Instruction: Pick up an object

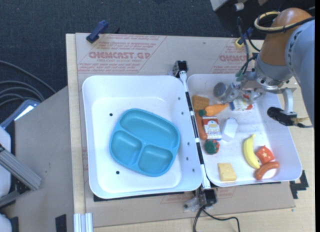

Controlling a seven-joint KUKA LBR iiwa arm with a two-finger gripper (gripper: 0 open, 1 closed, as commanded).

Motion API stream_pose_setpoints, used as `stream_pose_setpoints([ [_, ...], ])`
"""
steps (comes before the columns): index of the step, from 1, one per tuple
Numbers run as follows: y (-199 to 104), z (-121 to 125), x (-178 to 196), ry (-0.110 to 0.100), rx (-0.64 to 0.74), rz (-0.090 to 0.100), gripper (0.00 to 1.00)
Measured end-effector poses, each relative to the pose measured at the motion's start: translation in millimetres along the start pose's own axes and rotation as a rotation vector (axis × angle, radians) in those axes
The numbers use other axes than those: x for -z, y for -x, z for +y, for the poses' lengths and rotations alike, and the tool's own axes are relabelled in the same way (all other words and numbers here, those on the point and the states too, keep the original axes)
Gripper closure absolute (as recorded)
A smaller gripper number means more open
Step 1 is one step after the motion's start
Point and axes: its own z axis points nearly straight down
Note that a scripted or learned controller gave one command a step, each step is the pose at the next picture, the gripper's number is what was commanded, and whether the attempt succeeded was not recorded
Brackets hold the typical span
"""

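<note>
Two white bins [95, 141] sat on the bench. From the right, the arm [280, 46] bent down into the right bin; its gripper [239, 92] hung just above the carrot [216, 109].

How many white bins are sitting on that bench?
2: the left bin holds a blue tray; the right bin holds toy food.

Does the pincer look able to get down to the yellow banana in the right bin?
Probably yes: the yellow banana lies uncovered, apart from the pincer, with nothing stacked on it.
</note>
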Motion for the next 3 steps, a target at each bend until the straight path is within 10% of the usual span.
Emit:
stream_pose_setpoints([
  [1,5,-67,-18,0.044,-0.008,0.006,0.00],
  [2,5,-67,-7,0.045,-0.008,0.006,1.00],
  [3,5,-67,-7,0.045,-0.008,0.007,0.00],
])
